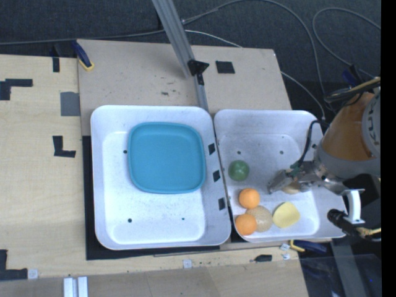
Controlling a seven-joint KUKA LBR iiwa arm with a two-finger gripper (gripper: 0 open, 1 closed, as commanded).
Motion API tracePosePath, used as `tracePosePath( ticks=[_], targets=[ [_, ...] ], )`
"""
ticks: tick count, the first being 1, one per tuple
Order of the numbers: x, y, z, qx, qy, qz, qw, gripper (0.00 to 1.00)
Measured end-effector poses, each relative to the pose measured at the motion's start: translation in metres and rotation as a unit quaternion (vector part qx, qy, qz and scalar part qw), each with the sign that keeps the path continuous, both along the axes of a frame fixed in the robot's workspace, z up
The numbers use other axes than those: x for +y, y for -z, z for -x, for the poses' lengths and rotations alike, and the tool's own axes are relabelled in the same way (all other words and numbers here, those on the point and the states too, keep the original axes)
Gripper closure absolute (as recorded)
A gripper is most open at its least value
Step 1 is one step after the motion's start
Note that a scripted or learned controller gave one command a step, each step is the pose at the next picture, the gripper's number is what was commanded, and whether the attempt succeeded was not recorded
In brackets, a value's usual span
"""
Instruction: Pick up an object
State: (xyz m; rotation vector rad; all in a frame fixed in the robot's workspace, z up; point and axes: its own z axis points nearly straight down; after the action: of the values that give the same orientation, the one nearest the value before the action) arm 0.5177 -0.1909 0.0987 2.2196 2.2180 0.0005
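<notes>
Arm (352,138) reaches in from frame right, low over the right bin (260,124); gripper (279,183) just above the yellow object (286,215), its opening impossible to tell.

Right bin (260,125): upper half bare, open for approach. Lower part crowded w/ green ball (239,170), two oranges (249,198) (245,224), beige ball (261,218), yellow item (286,215), packed close near the front wall. Arm (346,144) blocks right side. Left bin (154,228): blue plate (166,157) fills the top, front strip free.
</notes>
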Motion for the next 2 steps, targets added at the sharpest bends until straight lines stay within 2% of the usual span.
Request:
tracePosePath(
  ticks=[1,2],
  targets=[
    [0.001,-0.011,-0.001,-0.001,-0.001,-0.0005,1.0,1.0],
    [0.002,-0.053,0.0,0.0,-0.001,-0.0008,1.0,1.0]
  ],
)
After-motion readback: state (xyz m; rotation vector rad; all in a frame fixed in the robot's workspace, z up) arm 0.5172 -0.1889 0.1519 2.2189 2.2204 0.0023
